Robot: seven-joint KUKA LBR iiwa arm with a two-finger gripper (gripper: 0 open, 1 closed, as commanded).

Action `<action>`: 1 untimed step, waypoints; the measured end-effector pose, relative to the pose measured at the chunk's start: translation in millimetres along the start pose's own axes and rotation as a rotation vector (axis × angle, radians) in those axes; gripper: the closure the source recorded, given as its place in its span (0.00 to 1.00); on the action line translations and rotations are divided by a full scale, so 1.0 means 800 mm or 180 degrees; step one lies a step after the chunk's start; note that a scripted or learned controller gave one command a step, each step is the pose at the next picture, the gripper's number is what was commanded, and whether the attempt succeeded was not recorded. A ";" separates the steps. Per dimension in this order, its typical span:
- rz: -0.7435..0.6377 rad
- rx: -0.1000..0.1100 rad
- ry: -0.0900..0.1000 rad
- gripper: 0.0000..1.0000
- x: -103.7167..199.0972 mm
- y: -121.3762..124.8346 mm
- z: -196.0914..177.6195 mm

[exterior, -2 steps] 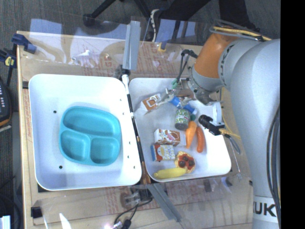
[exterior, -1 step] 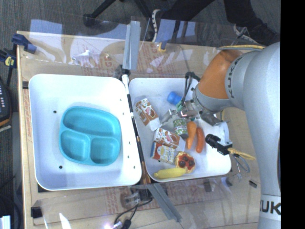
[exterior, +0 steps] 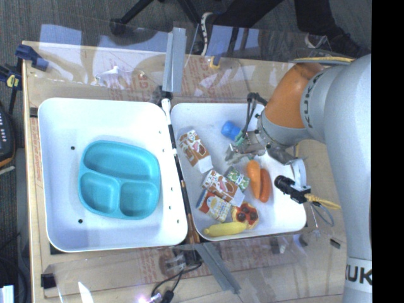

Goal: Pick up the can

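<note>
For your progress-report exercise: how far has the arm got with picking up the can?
Done: the gripper has reached into the right bin, above the clutter. In hand: nothing visibly gripped. Left: the blue can lies on the bin floor beside the gripper, ungrasped and unlifted.

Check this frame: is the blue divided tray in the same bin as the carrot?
No, the blue tray lies in the left bin, while the carrot lies in the right bin.

Two white bins side by side on a bench, seen from above.
The left bin [exterior: 50,169] holds a blue divided tray [exterior: 118,179] (three compartments). The right bin [exterior: 202,115] holds a carrot [exterior: 253,173], a sausage [exterior: 264,185], a banana [exterior: 225,229], strawberries [exterior: 247,214] and several small printed cartons [exterior: 194,148], crowded toward its near edge.
</note>
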State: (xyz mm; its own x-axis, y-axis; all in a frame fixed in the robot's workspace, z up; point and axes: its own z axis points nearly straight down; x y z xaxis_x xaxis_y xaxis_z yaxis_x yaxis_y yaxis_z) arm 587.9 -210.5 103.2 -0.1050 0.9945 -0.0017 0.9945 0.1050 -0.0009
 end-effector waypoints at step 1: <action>-0.0001 0.0000 -0.0001 0.00 0.000 0.000 0.000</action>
State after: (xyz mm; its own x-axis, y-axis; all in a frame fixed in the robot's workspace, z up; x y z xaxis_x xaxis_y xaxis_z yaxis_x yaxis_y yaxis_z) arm 587.9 -210.4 103.2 -0.1054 0.9944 -0.0020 0.9944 0.1054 -0.0009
